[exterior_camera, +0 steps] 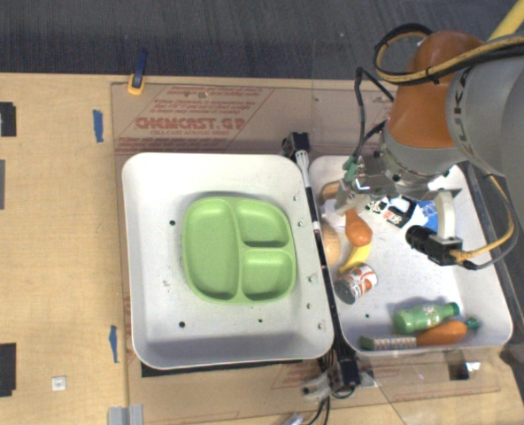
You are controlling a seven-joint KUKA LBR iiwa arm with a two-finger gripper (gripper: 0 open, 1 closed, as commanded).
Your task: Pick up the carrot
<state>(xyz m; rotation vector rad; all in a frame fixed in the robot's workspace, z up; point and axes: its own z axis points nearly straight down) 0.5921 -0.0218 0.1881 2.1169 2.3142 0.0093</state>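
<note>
Where the grey arm with its orange band reaches in from the upper right, the gripper (pixel 361 187) hangs over the upper left part of the right bin (pixel 488 277); whether it is parted or closed cannot be told. The carrot (pixel 443 333), a smooth tapered orange shape, lies near the bin's lower right, touching a green plastic bottle (pixel 426 316). Just below the gripper sit a small rounded orange piece (pixel 358 231), a curved yellow banana (pixel 356 257) and a red-and-white can (pixel 358 282). The left bin (pixel 156 308) holds a glossy green divided plate (pixel 240 249).
</note>
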